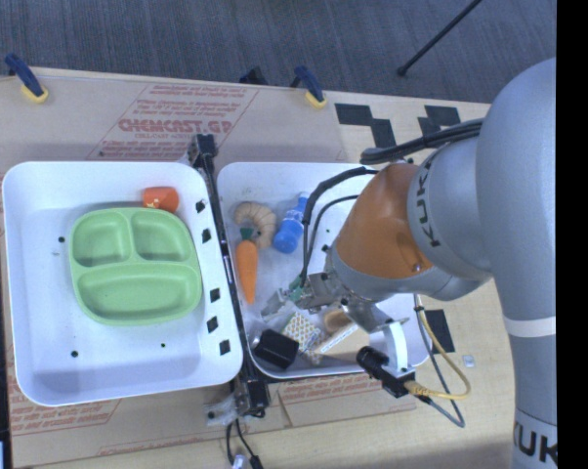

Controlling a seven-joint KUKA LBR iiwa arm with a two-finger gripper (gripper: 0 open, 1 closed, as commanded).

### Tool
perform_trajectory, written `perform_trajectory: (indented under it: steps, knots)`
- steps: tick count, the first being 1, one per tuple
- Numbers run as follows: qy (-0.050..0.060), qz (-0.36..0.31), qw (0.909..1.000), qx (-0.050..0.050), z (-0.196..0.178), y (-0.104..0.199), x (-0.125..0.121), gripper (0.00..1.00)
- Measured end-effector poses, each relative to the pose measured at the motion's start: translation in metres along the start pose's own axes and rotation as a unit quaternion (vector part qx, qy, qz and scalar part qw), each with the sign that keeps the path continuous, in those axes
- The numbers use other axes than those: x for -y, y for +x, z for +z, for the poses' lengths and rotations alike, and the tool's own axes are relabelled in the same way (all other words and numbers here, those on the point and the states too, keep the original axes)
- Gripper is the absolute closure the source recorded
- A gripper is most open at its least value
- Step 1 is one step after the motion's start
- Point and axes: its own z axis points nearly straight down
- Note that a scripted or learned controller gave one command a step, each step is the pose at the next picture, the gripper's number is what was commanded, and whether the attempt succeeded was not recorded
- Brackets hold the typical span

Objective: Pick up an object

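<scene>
The grey arm [470,223] leans in from the right and bends down over the near part of the right-hand bin [237,186], its orange band [377,228] sitting right above the clutter. The claw [318,325] is low among the things at the bin's front, but the wrist hides so much of it that I cannot tell how it is set or whether it has anything. Just under and beside it lie a black block [275,349] at the front edge, a pale checkered piece [304,326] and a tan stick-like thing [338,336], all crowded together and touching or nearly so. The cleaner candidates lie away from the claw, toward the far left of that bin: a toy carrot [246,270] with its long axis running near to far along the divider, a small blue bottle [290,229] tilted beyond it, and a beige curled toy [256,217] at the back. My guess is the pick will come from the cluttered front, since that is where the claw already sits. The left bin [21,291] holds a green divided plate [135,267] and a small orange-red toy [160,199] just behind it. On the brown tabletop [274,115], red print reads "CHEMCAST GP"; the arm shows the letters "KUKA".
</scene>
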Motion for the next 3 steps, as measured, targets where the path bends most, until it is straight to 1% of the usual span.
perform_trajectory:
  steps: [1, 2, 3]
  knots:
    - [-0.001, -0.137, 0.9906, 0.000, 0.010, 0.006, 0.009, 0.00]
    - [-0.001, -0.137, 0.9906, 0.000, 0.010, 0.006, 0.009, 0.00]
    - [-0.001, -0.037, 0.9993, 0.001, 0.009, -0.014, -0.079, 0.00]
